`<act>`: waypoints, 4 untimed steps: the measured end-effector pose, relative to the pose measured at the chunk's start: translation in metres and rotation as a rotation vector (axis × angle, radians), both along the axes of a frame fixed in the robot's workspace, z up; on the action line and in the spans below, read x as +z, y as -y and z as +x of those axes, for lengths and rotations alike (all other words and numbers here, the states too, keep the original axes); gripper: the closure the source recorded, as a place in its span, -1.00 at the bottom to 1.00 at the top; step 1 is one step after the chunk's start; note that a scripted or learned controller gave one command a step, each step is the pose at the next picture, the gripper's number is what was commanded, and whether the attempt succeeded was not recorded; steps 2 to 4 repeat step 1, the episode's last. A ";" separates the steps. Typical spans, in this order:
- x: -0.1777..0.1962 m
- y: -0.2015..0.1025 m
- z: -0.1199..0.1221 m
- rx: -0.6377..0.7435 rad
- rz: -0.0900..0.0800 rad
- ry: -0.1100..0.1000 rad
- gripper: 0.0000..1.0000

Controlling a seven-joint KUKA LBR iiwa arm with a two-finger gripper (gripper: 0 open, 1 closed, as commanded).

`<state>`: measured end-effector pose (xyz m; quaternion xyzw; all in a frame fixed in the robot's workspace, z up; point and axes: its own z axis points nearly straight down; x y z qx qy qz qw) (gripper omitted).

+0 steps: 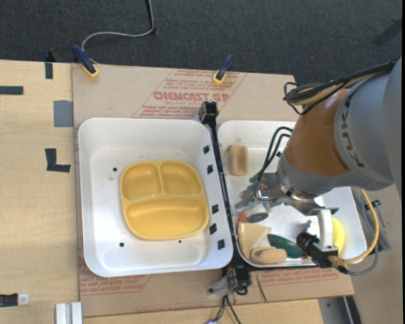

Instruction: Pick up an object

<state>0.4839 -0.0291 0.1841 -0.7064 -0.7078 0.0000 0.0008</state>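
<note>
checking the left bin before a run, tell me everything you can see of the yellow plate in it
The yellow plate lies flat and right way up on the floor of the left bin, roughly centred. It looks like matte plastic, a rounded square split into three compartments: two small at the far side, one long at the near side. Nothing rests in it.

I read red print, "CHEMCAST GP", on the cardboard sheet [186,94] at twelve o'clock from the left bin [94,181]; the smaller red lines around it are too fine to make out. On the arm [364,123], at three o'clock, I see part of the letters "KUK".
</note>
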 end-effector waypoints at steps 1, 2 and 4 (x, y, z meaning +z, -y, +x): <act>0.045 -0.054 0.000 0.000 -0.001 0.001 1.00; 0.045 -0.054 0.000 0.000 -0.001 0.001 1.00; 0.045 -0.054 0.000 0.000 -0.001 0.001 1.00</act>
